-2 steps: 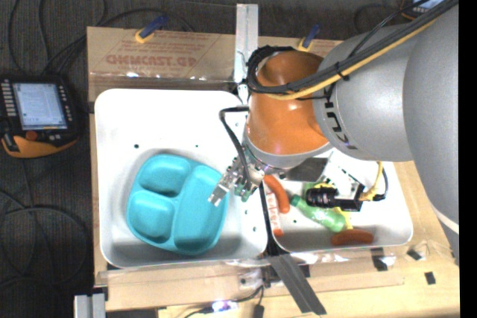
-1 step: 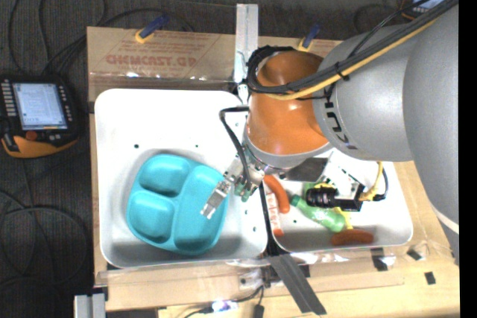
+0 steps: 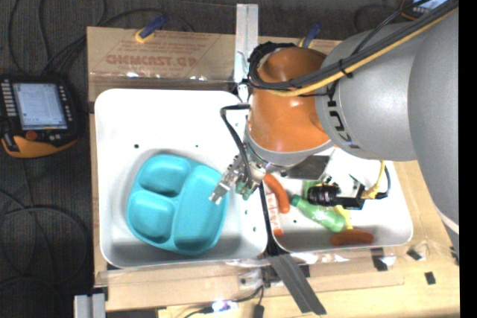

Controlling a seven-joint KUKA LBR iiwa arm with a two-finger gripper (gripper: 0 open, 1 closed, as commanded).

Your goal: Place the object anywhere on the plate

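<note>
A turquoise plate [image 3: 175,205] with divided compartments lies in the left bin [image 3: 119,123]. My gripper [image 3: 232,186] hangs at the plate's right edge, just left of the wall between the two bins. A small dark green bit [image 3: 244,190] shows at the gripper's tip; I cannot tell whether it is held. The grey arm with its orange band [image 3: 287,108] covers the upper part of the right bin.
In the right bin [image 3: 399,231] lie an orange-red carrot-like piece [image 3: 276,194] by the divider, a green and yellow item [image 3: 322,214] and a red sausage-like piece [image 3: 352,237] near the front wall. A pendant [image 3: 35,115] sits left of the bench.
</note>
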